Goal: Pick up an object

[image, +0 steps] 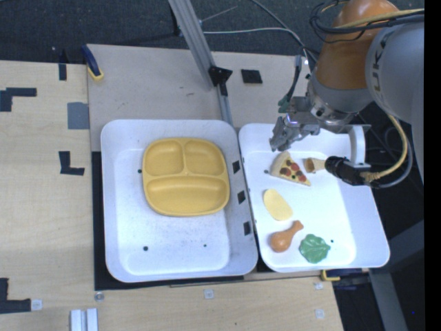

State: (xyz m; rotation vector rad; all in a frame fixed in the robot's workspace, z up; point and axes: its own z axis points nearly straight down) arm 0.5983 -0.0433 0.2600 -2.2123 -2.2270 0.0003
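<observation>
Hovering over the far end of the right bin (358,250), pincer (284,138) sits just beyond the pizza slice (292,169); fingers look close together with nothing between them. Same bin holds a pale yellow chip (278,204), a chicken drumstick (285,236) and a green leafy piece (314,248) toward the near edge of the surface. Left bin (117,205) carries a yellow divided tray (185,176). Judgement: approach stage. Best to spread the fingers first, centre over the slice, descend square, then close across its narrow width
</observation>
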